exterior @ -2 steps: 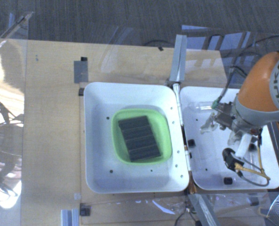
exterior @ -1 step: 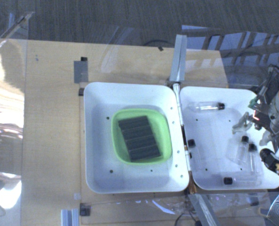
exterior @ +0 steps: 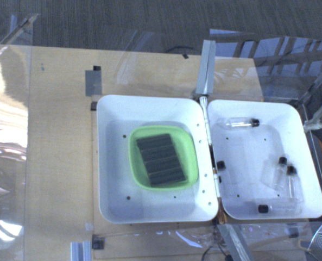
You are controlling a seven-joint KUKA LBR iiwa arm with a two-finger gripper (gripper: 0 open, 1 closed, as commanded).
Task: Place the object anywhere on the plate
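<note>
One dark ridged block (exterior: 161, 160) lies on one green plate (exterior: 135, 162).

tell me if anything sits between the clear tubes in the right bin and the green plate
Only the bins' own walls: the raised rims where the two bins meet run between the clear tubes and the green plate. A dark ridged pad already covers much of the plate's middle, leaving bare plate around it.
</note>
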